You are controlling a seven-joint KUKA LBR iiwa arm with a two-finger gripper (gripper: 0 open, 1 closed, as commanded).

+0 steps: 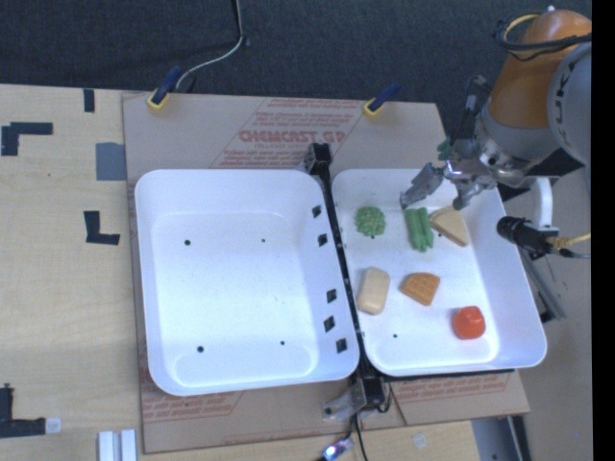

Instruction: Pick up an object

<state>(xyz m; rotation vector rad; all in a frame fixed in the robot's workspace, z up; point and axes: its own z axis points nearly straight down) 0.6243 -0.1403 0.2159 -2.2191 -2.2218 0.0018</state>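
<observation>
Camera view | claw [445, 188] hangs spread and empty over the right bin's [509, 301] far edge | green pod [419, 229] lies just nearer the bin's middle, directly below the claw, long axis running far edge to near edge.

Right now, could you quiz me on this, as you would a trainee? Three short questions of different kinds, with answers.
1. True or false: all the toy foods lie in the right bin.
2. Multiple choice: which item lies nearest the gripper? A) the red tomato B) the green bean pod C) the cream bread roll
3. Fill in: the green broccoli lies close to the ___ between the two bins.

Key:
1. True.
2. B; the gripper is open, with nothing between its fingers.
3. Divider.
</observation>
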